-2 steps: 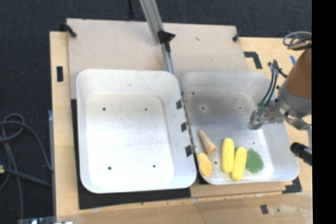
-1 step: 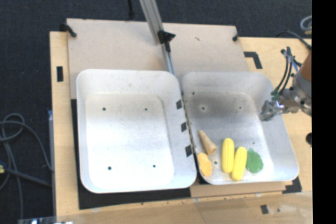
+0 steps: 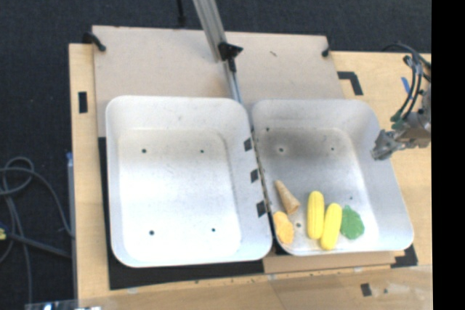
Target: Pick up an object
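1. Two shallow white plastic bins (image 3: 182, 178) were seen side by side on the desk (image 3: 83, 156).
2. Two yellow corn-shaped toys (image 3: 323, 218), a green lump (image 3: 353, 223) and a tan cone (image 3: 286, 197) were gathered in the right bin's near corner.
3. The grey gripper (image 3: 385, 145) was seen at that bin's right rim; whether the fingers were open could not be told.
4. A descent centred on one corn toy would be advised.

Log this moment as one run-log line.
claw: over right bin's right rim, holding nothing | objects: tan cone, two yellow corn cobs, green piece, orange piece at front | pick: not yet done
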### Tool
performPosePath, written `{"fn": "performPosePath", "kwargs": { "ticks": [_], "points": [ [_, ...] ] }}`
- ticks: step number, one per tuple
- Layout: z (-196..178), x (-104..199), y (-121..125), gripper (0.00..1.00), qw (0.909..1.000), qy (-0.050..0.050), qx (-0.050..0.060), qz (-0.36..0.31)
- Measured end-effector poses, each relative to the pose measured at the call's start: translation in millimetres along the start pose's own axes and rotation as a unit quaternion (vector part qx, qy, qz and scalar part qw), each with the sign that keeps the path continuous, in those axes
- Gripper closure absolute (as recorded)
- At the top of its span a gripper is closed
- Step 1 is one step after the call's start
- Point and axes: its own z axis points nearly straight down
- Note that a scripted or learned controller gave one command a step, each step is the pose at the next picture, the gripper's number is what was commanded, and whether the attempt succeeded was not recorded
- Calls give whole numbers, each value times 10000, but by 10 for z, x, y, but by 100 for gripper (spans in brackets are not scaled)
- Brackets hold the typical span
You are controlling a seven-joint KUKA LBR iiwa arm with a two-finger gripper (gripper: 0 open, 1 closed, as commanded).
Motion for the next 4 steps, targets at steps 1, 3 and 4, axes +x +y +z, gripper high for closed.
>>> {"fn": "performPosePath", "kwargs": {
  "ticks": [1,3,4],
  "points": [
    [-174,-12,11,100,10000,9,18,-1],
    [-119,1026,0,100,10000,16,28,-16],
    [-57,1458,32,100,10000,18,29,-14]
  ]
}}
